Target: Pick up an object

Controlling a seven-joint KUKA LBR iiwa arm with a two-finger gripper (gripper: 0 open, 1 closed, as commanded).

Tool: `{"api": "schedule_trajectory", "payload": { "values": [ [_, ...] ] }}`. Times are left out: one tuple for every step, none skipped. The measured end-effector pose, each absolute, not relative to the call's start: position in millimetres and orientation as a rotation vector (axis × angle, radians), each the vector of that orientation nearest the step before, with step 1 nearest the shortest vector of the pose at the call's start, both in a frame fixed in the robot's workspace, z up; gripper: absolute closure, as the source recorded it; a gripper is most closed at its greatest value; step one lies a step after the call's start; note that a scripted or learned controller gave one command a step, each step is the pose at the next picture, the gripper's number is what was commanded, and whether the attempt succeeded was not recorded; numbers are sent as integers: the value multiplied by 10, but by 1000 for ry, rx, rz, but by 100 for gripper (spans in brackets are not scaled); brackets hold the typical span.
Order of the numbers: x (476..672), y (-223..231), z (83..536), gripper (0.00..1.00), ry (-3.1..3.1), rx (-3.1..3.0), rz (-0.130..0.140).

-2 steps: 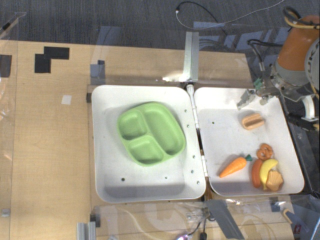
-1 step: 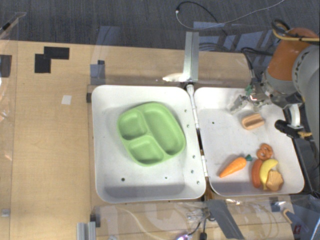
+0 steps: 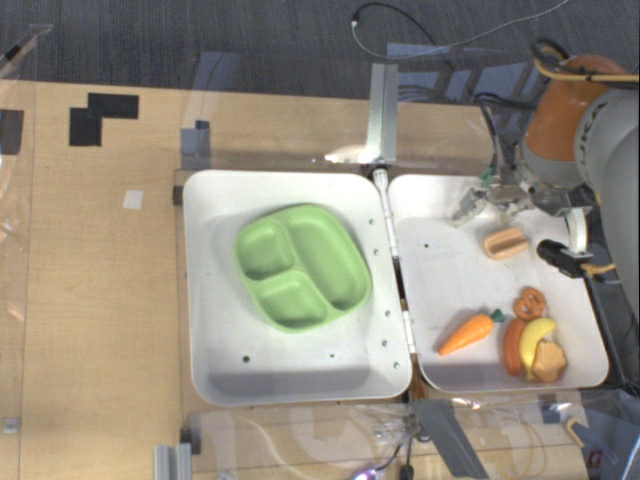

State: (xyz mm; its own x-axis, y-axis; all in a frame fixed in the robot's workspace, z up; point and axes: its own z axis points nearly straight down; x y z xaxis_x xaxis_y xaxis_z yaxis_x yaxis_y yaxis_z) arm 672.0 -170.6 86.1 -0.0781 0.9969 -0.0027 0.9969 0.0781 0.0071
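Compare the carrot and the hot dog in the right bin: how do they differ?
The carrot is orange, tapered, with a green top, lying at a slant; the hot dog is tan, stubby and blunt-ended. The carrot lies mid-bin, the hot dog near the gripper. Both lie flat on the right bin.

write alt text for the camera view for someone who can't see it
A grey robot arm reaches in from the right, its gripper low over the far end of the right bin, just beyond a hot dog. Nearer in that bin lie a carrot, pretzel and banana. The left bin holds a green divided plate.
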Motion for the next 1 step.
{"api": "schedule_trajectory", "payload": {
  "values": [
    [6708,-2051,1283,0,2537,1846,2]
  ]
}}
